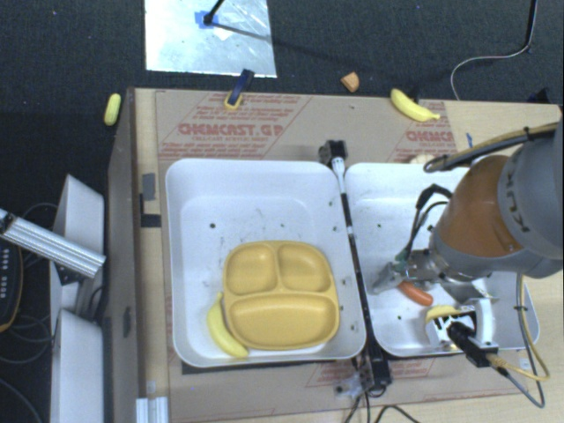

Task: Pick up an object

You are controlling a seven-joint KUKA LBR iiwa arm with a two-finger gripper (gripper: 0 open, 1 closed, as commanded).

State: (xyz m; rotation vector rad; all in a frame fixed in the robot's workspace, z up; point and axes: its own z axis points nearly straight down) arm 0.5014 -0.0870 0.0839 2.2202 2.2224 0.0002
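At the far left of the picture, a small yellow thing lay on the dark floor, just off the upper left corner of the brown bench. A shiny grey sheet lay on the floor at the top of the picture.

The left bin sat on the bench. In its lower half was a yellow plate with three parts. A banana lay at the plate's lower left edge and touched it. The upper half of that bin was bare white, with a few dark specks.

A thin black bar ran down between the two bins. Above it, a small tan bit lay on the floor. A little to the right, a second banana lay on the top edge of the bench.

The right bin held the claw. It was low in the bin, near the middle, and pointed to the left. I could not tell if the claw was spread or pressed together. A small orange thing lay on the bin floor just to the lower right of the claw. I could not tell if they touched. Nothing showed inside the claw.

The grey arm, with its big orange band, came in from the right edge and covered much of that bin.
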